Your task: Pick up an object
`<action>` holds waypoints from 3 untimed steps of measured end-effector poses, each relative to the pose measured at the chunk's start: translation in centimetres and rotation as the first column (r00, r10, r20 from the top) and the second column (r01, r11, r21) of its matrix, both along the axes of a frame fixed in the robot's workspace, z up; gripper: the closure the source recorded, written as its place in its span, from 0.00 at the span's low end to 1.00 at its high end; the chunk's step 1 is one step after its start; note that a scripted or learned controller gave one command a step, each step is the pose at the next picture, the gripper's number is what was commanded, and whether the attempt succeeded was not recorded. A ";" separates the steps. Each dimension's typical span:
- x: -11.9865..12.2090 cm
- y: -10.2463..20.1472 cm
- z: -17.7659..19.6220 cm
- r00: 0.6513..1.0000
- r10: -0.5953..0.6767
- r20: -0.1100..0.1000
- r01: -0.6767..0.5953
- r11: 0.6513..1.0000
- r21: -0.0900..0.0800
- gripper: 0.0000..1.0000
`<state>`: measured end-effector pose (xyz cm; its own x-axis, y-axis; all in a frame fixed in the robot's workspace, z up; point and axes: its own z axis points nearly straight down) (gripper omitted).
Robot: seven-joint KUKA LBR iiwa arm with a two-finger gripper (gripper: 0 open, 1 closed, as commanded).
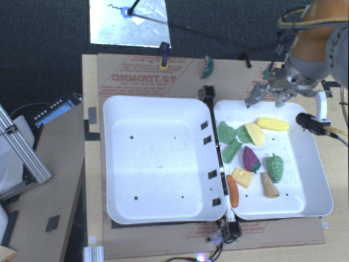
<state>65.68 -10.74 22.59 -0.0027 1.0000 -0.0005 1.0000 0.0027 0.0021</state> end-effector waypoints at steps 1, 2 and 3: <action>0.1 2.2 -11.7 1.000 0.004 -0.007 -0.004 1.000 0.002 0.00; -8.5 2.1 -13.1 1.000 -0.004 -0.011 0.004 1.000 0.002 0.00; -8.0 2.1 -11.9 1.000 -0.001 0.001 0.001 1.000 0.000 1.00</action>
<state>57.71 -8.66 10.72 -0.0017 1.0000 -0.0003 1.0000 0.0017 0.0029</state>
